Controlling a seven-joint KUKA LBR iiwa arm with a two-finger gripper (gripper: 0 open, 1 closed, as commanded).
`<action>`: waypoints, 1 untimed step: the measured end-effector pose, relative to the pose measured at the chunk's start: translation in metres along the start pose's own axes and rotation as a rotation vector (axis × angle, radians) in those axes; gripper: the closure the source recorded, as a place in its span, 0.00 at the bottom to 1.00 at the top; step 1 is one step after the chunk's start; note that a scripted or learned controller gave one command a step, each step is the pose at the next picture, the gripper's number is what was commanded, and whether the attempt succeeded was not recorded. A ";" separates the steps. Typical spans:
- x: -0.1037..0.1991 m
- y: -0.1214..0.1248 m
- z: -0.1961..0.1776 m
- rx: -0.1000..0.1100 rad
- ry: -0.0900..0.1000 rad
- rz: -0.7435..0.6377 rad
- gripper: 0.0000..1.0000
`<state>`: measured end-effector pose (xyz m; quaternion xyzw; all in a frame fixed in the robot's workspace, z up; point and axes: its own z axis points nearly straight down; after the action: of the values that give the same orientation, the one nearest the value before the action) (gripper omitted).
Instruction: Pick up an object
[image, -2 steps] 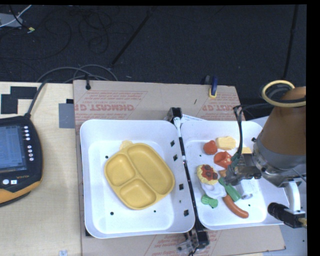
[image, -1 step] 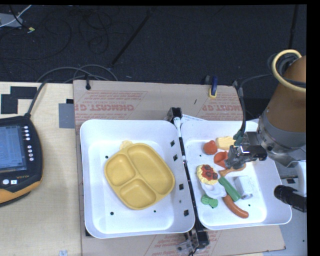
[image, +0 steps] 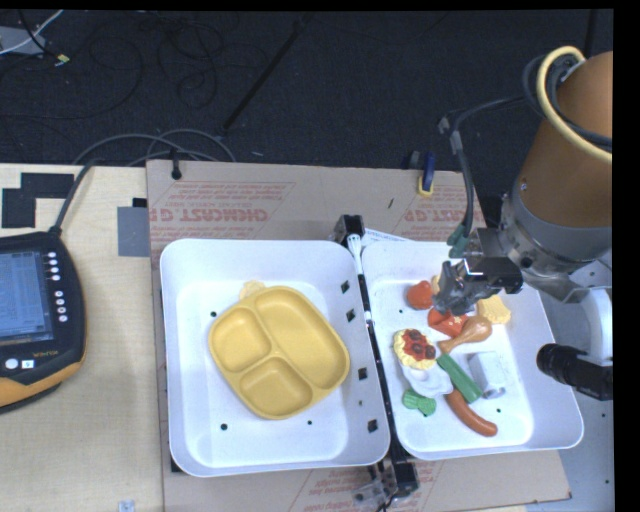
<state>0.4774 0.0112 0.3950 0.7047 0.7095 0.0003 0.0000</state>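
The shallow white right bin (image: 560, 420) is crowded mid-floor with small toy foods (image: 445, 350); its near-right corner is open. A yellow three-compartment plastic tray (image: 278, 350) fills the left bin's (image: 190, 300) middle.

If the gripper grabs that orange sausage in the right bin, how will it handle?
The sausage looks like smooth, glossy toy plastic, so probably stiff, light and slippery. Its rounded, slim shape may roll if nudged. It lies against the green piece, which may shift too.

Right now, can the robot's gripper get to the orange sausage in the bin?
Probably yes. The sausage lies uncovered near the right bin's front edge, and the gripper hovers over the same bin with nothing between them.
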 end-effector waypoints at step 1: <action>0.065 0.000 -0.058 0.001 0.000 0.000 1.00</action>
<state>0.4774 0.0758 0.4533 0.7046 0.7096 -0.0002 -0.0001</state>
